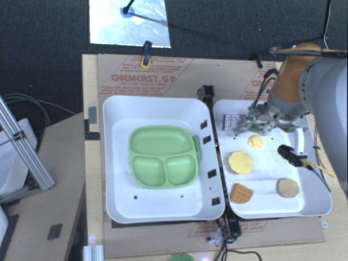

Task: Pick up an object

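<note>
The gripper hangs over the right bin, just above the small yellow piece — how it is set cannot be told. That piece looks light, rounded, likely slippery plastic — best pinched across its middle.

A: What lies beyond the bench?
B: Dark carpeted floor, with a shiny metal sheet lying on it.
A: And at the left?
B: A slanted aluminium rail and grey cables.
</note>
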`<state>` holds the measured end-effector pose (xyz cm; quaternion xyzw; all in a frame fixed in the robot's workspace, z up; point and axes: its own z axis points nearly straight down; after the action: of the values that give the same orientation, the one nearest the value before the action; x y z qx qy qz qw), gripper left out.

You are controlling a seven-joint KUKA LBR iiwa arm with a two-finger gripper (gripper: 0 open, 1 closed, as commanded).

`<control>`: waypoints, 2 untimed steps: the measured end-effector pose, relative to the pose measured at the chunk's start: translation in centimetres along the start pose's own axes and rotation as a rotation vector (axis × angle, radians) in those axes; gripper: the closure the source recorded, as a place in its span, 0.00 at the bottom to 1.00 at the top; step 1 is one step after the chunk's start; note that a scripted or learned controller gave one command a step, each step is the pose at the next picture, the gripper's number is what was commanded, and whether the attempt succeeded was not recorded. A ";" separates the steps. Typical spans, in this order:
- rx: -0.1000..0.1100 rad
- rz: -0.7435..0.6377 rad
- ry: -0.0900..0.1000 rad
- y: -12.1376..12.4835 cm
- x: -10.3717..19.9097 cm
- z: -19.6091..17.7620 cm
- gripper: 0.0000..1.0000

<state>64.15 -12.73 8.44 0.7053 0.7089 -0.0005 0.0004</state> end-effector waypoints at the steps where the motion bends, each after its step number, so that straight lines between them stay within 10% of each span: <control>1: -0.007 0.008 -0.004 1.3 -8.1 -3.3 0.00; 2: 0.002 0.004 0.003 -3.4 -3.6 -0.5 0.00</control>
<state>60.80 -16.34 8.91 0.7067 0.7075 -0.0003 -0.0014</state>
